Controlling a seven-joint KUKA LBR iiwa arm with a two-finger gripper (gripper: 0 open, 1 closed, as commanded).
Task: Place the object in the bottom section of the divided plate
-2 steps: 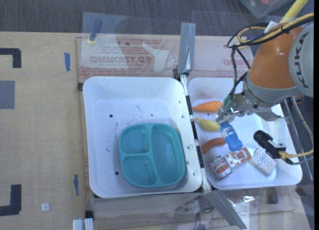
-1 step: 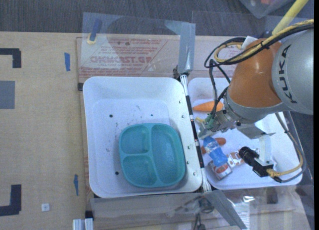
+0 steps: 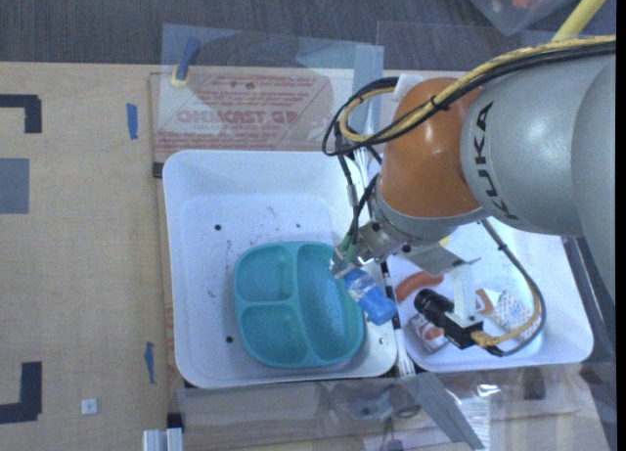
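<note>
**A:** How far along is the job?

**B:** Not finished, as I read it. The blue object (image 3: pixel 374 300) is at the right rim of the teal divided plate (image 3: pixel 274 334). It is partly over the rim and partly over the strip between the plate and the bin wall, not down in any section.

**A:** Is it being held?

**B:** The gripper (image 3: pixel 349 263) is right at the object's far end, touching it or very nearly. The wrist blocks the contact, so I cannot tell whether the gripper is spread, pressed together or pinching the object.

**A:** What is left to do?

**B:** The object has to come left and toward the near side, over the plate's near section, and be let go there. All three sections look bare.

**A:** And the containers?

**B:** The left bin (image 3: pixel 196 244) holds the plate, set toward its near right corner, with a few dark specks on its floor. The right bin (image 3: pixel 575 334) holds an orange piece (image 3: pixel 427 284), a red and white item (image 3: pixel 427 334) near its left wall, and a white patterned packet (image 3: pixel 501 308) further right.
</note>
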